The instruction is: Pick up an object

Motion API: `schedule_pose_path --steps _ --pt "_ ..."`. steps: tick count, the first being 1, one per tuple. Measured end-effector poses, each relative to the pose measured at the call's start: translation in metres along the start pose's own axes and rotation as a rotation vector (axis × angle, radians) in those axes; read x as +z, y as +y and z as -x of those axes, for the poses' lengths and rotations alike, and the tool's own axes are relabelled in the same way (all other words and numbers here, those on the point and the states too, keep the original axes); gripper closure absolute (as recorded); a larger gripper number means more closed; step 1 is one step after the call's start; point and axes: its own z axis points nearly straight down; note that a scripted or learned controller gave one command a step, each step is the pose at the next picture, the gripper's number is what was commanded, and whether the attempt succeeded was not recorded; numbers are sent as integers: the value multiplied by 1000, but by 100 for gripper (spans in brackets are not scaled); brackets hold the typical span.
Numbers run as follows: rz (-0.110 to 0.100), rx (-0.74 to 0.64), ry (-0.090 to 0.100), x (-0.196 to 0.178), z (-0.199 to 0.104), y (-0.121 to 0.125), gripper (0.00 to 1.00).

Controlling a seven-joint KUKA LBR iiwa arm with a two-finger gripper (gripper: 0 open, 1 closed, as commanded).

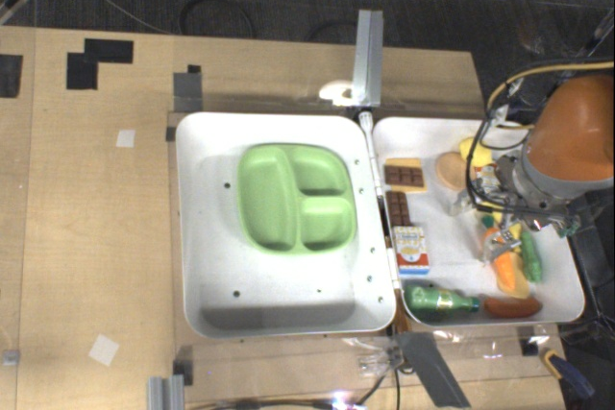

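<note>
Two white bins side by side on the wooden bench. In the left bin, a green sectioned tray, lying about in the middle. In the right bin, a clutter of small items: a chocolate bar near the dividing wall, a darker one just below it, then a small carton. Along the near wall, a green bottle on its side, a brown sausage-like piece beside it. Farther right, an orange carrot touching a green vegetable; toward the far wall, a bread roll and something yellow.

Reaching in from the right, low over the right bin – the arm, orange band uppermost, gripper just above the carrot. Gripper state – cannot tell, hidden by wrist and cables.
</note>
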Motion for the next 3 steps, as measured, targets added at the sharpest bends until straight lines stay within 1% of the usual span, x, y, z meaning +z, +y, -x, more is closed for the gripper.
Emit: schedule_pose_path --steps 1,2,3 --pt "1 9 -3 -1 -29 11 0" --pt "-8 6 -19 -16 -23 10 100" --pt "-8 6 -18 -15 -23 10 0"
